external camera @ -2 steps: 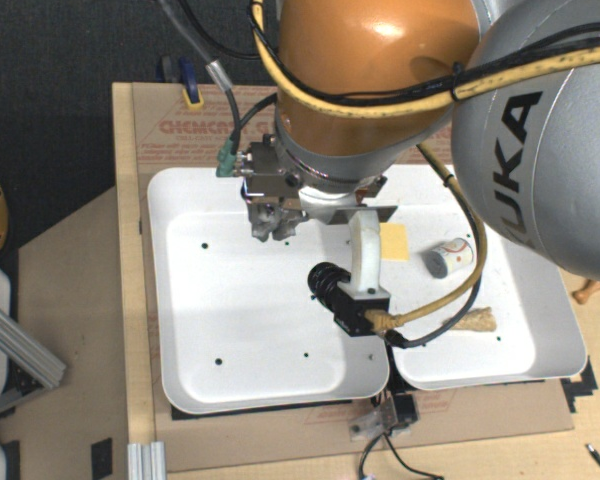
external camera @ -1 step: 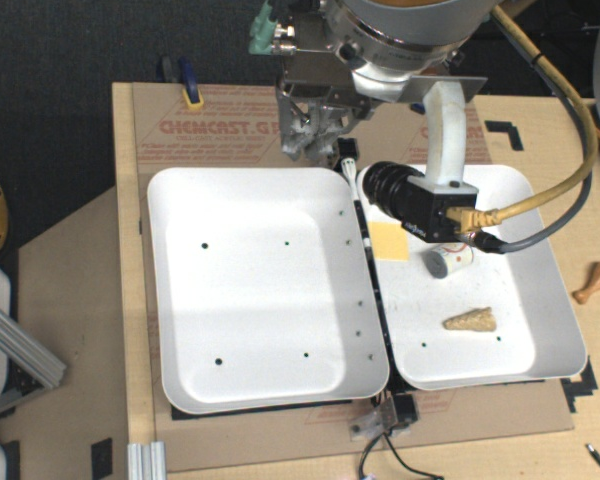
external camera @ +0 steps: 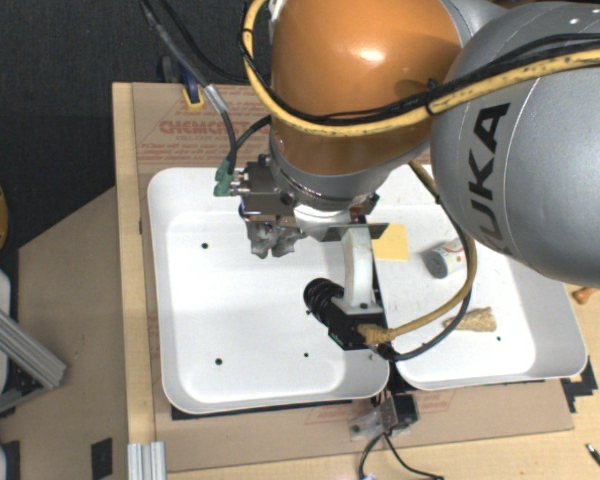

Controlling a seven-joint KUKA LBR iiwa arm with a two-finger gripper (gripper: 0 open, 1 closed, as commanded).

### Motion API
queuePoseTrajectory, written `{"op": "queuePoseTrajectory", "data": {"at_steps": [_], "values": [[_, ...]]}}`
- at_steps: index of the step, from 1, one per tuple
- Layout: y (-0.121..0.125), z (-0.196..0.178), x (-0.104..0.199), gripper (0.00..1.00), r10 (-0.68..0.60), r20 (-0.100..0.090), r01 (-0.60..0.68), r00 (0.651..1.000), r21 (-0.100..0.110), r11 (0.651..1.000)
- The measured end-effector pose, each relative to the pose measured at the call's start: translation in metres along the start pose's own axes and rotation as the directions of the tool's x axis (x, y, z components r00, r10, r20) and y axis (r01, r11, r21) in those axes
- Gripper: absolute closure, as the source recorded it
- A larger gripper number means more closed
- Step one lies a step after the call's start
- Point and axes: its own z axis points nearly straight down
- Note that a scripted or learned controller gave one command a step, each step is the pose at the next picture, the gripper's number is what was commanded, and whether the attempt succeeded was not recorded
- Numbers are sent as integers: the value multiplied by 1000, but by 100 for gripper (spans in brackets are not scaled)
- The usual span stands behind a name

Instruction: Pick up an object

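Pincer (external camera: pixel 272 236) low over the left bin (external camera: pixel 195 353), nothing visibly gripped; can't tell how wide it's spread. Candidates sitting in the right bin (external camera: pixel 500 363): yellow card (external camera: pixel 392 241), grey lump (external camera: pixel 437 262), tan stick (external camera: pixel 472 320). Risk: closing on bare plastic.

Open white floor across left bin (external camera: pixel 230 308); arm (external camera: pixel 380 98) overhanging the shared bin wall; right bin (external camera: pixel 510 353) partly occupied by yellow card (external camera: pixel 392 242), grey piece (external camera: pixel 437 262), tan piece (external camera: pixel 472 319).
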Motion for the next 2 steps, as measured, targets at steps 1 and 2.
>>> {"op": "queuePoseTrajectory", "data": {"at_steps": [1, 2], "values": [[0, -123, 0, 100, -4, -16, 3, 1000, -32, 999], [0, 18, 0, 100, -1, -1, 1, 1000, -2, 1000]]}}
